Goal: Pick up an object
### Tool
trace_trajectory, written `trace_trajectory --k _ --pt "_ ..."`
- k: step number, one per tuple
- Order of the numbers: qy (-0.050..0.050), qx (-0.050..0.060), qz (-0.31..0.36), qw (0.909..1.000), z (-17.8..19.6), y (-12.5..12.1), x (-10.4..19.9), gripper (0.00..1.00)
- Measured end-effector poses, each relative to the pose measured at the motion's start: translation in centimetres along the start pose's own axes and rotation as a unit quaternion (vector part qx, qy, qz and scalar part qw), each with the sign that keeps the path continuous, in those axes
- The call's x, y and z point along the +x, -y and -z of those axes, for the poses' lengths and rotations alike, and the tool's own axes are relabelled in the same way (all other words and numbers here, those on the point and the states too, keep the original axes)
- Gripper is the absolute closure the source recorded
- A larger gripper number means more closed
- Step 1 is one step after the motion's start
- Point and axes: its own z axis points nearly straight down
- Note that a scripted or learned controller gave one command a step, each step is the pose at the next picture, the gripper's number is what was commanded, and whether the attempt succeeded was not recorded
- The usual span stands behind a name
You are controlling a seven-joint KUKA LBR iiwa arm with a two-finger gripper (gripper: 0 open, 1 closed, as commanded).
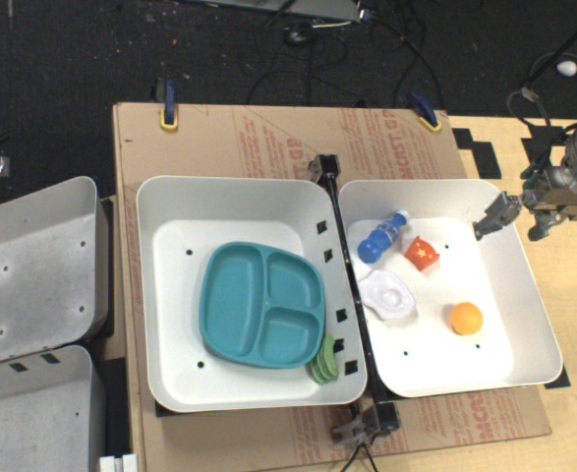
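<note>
The left bin (160, 264) holds a teal divided tray (261, 305), with a green item (322, 362) half hidden under its lower right edge. The right bin (524, 293) holds a blue bottle (379, 238), a red block (422, 254), a clear plastic piece (387, 296) and an orange ball (465, 318). The gripper (517, 218), at the frame's right edge, hangs spread and grasping nothing above the right bin's upper right rim.

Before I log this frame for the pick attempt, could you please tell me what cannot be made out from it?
- Arm: in the camera view, the right edge cuts it off; just the wrist end shows.
- Gripper: too small and dark against the bin rim to read its state.
- Green object: partly hidden under the teal tray in the left bin; its identity is unclear.
- Red block: the yellow mark on it is too small to read.
</note>
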Motion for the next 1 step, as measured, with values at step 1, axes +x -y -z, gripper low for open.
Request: trace_trajectory --k 1 --pt "0.001 -0.005 0.002 1.0000 0.59 -0.20 0.07 0.00"
